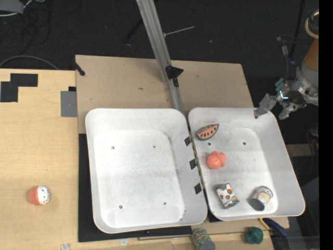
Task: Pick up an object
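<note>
We see the gripper [274,104] at the upper right corner of the right bin [276,139], its two dark fingers splayed apart with nothing between them. The arm behind it is cut off by the frame edge, so we make out just a grey wrist.

Inside the right bin, which is shallow, white and faintly speckled, lie four objects, well apart from the gripper:
- watermelon slice [207,132], a flat wedge, red with dark seeds, near the top left
- orange-pink lumpy toy [216,160], shape unclear, at mid bin
- small box [226,195], white with red spots, tilted
- small can [260,197], lying on its side, label unreadable

The left bin [104,124] has the same matte white surface. A round red-and-white ball [39,195] rests on the pale wooden bench [31,139] at left.
</note>
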`<move>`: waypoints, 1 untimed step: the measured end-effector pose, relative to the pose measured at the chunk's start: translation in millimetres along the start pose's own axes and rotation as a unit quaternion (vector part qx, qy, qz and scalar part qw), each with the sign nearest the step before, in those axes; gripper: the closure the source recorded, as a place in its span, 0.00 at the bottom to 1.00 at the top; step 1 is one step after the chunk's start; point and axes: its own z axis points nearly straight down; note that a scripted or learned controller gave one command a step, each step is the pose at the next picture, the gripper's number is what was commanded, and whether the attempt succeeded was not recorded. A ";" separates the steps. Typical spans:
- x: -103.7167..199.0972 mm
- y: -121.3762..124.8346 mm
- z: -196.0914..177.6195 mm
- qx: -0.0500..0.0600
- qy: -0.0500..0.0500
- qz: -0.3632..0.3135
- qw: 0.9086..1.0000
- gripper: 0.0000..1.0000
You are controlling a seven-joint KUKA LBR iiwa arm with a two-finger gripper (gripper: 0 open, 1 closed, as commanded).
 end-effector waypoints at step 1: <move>0.4 0.9 -3.2 -0.002 -0.001 -0.001 1.000 0.00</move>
